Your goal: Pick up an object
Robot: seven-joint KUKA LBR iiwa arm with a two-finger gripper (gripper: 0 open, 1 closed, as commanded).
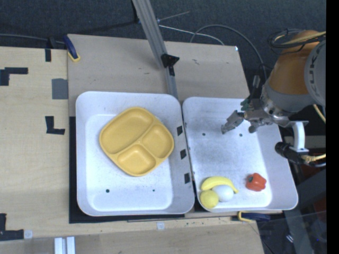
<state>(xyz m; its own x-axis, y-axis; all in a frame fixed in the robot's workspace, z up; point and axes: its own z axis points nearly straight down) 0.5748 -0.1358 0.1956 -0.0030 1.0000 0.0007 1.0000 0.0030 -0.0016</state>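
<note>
In the right bin (212, 147), near its front edge, lie a yellow banana (218, 182), a yellow lemon-like fruit (208, 198) and a white egg-shaped object (225, 193), all bunched together. A red pepper-like object (256, 182) rests a little to their right. My gripper (241, 125) hangs over the far right part of this bin, well behind the objects, its two fingers spread apart with nothing between them.
The left bin (90, 142) holds a yellow divided plate (136, 141). A slanted metal pole (153, 30) stands behind the bins. Cables run along the back and right side, next to the arm.
</note>
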